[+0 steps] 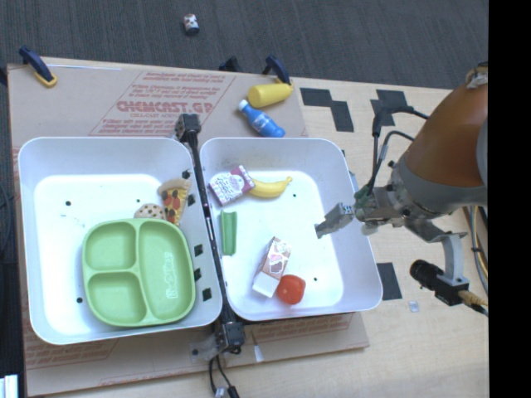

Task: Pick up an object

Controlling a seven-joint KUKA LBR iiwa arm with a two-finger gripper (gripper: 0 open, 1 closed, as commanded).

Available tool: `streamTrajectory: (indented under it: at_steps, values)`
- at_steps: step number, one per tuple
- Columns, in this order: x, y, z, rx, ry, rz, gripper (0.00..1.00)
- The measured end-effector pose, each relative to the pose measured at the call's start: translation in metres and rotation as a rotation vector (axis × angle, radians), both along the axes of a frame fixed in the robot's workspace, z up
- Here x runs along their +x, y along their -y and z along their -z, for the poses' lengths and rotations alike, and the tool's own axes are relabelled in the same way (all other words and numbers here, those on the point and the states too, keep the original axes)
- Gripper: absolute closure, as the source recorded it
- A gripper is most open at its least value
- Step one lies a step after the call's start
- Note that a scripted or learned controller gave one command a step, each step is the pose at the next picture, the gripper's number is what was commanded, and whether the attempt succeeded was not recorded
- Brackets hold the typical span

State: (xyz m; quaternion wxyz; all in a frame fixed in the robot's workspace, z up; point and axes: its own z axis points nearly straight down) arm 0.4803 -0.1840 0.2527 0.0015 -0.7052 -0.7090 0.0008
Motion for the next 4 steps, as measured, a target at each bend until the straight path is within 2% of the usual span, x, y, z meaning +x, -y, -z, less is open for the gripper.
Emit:
streamTrajectory:
  at_steps: [1,2,3,4]
  values:
    - [0.011,-0.022,0.142,0.000,0.018,0.000,0.00]
    - [0.042,0.020,0.149,0.006,0.019,-0.003,0.00]
    - [0.009,0.031,0.147,-0.015,0.042,0.002,0.00]
    - [0.133,0.029,0.149,-0.007,0.028,-0.001,0.00]
